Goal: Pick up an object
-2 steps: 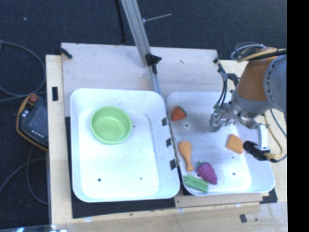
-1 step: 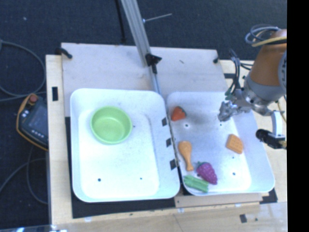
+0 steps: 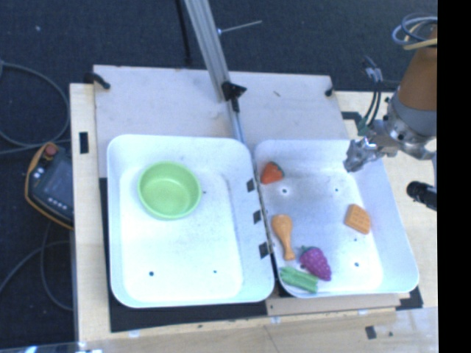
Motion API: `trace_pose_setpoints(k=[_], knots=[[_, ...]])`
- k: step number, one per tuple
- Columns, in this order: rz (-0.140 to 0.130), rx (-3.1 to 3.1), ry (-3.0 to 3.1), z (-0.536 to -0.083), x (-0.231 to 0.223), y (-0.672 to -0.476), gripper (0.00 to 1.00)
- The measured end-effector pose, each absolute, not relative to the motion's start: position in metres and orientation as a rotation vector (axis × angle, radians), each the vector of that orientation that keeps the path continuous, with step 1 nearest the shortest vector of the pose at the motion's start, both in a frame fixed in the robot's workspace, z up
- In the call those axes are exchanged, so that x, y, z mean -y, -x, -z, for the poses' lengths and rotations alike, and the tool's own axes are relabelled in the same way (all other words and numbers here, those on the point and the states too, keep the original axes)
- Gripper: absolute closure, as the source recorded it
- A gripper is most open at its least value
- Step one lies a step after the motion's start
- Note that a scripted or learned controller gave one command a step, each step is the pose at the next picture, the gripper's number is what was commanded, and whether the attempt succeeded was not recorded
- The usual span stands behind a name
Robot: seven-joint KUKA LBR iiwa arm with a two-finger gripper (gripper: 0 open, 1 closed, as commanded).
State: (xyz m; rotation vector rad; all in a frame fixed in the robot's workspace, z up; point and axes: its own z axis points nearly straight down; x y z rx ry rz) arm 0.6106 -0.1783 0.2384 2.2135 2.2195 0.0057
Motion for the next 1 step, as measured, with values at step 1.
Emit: trace_pose_setpoints(k=[1], knots=[[-0.005, -2.229, -2.211, -0.2423, 0.1215, -0.6318, 1.00]])
